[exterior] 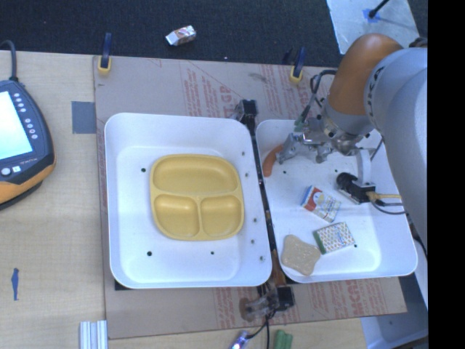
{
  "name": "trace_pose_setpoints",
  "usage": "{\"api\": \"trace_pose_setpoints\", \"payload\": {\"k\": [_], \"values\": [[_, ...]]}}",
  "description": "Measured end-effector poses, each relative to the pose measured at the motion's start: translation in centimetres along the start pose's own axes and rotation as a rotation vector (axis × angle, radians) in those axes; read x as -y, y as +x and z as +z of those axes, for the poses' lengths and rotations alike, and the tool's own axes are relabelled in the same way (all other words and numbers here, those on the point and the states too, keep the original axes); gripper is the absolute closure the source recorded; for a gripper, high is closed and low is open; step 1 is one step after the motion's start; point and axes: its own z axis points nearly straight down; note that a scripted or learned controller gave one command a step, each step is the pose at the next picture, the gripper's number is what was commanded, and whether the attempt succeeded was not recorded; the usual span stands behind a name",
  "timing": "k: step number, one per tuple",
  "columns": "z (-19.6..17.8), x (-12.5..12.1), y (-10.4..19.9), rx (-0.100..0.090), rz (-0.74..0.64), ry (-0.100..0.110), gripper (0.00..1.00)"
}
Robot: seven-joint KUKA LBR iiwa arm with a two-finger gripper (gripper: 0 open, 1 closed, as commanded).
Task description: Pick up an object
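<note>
- Orange-brown object (pixel 270 158) lies in the right bin (pixel 378 247), in its upper left part, close against the wall on the side of the left bin (pixel 131 217); of all items it is the nearest to the gripper
- Gripper (pixel 299 148) hangs over the upper part of the right bin; the object sits just beside it, toward the view's left and slightly lower; whether the two touch cannot be told
- Gripper state: cannot be told from this view; nothing is seen held in it
- Long axis of the object: slanted, running from upper right to lower left, roughly along the bin wall
- Other candidates in the same bin: a small printed carton (pixel 320 202), a green patterned packet (pixel 334 236) and a tan flat piece (pixel 299 254); all lie lower in the view, well apart from the gripper
- Left bin content: a yellow divided plate (pixel 196 196), farthest from the arm
- Judgement: the pick is not yet made; the coming move appears to call for a short shift toward the bin wall and a closing direction across the slanted axis; the nearby wall may obstruct the approach
</note>
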Motion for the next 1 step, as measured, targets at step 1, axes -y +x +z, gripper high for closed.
{"api": "trace_pose_setpoints", "payload": {"k": [1], "values": [[-0.20, -0.02, 0.88, 0.007, 0.002, -0.001, 0.00]]}}
